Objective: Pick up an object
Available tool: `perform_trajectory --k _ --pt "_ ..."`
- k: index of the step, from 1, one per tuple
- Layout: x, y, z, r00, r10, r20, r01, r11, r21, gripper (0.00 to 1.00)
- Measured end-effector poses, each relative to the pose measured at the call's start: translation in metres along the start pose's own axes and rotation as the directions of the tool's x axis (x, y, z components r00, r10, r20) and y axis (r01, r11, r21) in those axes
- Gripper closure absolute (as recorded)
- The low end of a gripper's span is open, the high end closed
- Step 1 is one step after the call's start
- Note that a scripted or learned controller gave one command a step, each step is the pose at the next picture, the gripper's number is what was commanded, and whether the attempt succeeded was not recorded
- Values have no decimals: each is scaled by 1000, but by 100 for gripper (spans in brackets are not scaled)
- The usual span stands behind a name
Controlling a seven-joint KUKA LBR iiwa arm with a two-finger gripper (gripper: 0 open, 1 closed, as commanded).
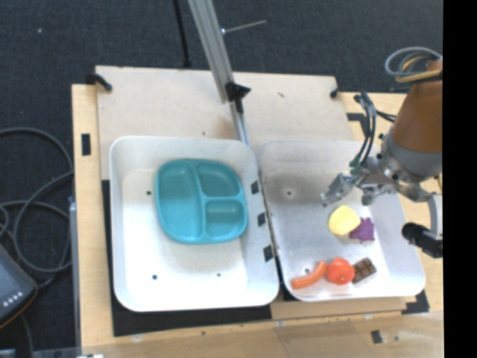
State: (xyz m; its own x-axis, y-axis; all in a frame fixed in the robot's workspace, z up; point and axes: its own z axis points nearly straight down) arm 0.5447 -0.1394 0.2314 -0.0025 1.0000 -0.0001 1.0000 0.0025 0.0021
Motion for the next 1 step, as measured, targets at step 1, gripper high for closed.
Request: perform_trajectory --k 1 --pt "0 0 0 1000 2 0 -2 1000 -1 0"
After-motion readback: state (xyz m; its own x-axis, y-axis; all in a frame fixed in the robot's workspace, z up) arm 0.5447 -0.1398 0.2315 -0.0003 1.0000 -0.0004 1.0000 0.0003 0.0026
